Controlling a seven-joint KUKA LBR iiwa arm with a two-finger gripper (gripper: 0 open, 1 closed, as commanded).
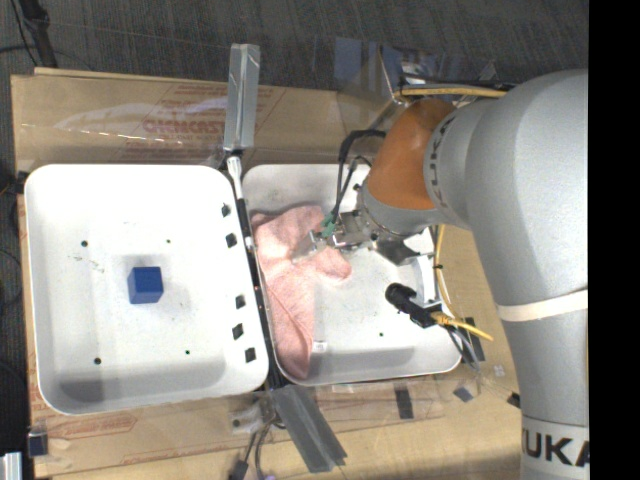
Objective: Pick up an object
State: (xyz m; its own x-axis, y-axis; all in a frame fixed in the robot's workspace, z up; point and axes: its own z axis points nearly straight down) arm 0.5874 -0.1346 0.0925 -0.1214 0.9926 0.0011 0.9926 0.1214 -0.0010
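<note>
A: What lies nearest the camera?

B: The bench's [130,423] front edge, with 2 shallow white bins on it side by side. The left bin [60,368] holds 1 small blue cube [146,284], sitting alone near its middle.

A: And the right bin [400,363]?

B: A pink cloth [290,288] lies crumpled along its left wall, running from the front toward the back. It is bunched and folded, thicker at the far end.

A: Where is the arm [520,228]?

B: It reaches in from the right, grey with an orange band [400,163]. Its gripper [335,233] is down at the cloth's far, upper end, touching or nearly touching the folds. I cannot tell if the claw is released or clenched; the wrist hides it.

A: How would the cloth handle?

B: My judgement: light, soft and limp. It will sag and drape when lifted, and a shallow pinch could slip off. A raised fold at the thick far end is the best place to grip, biting deep.

A: Beyond that?

B: Dark floor [150,18].
</note>
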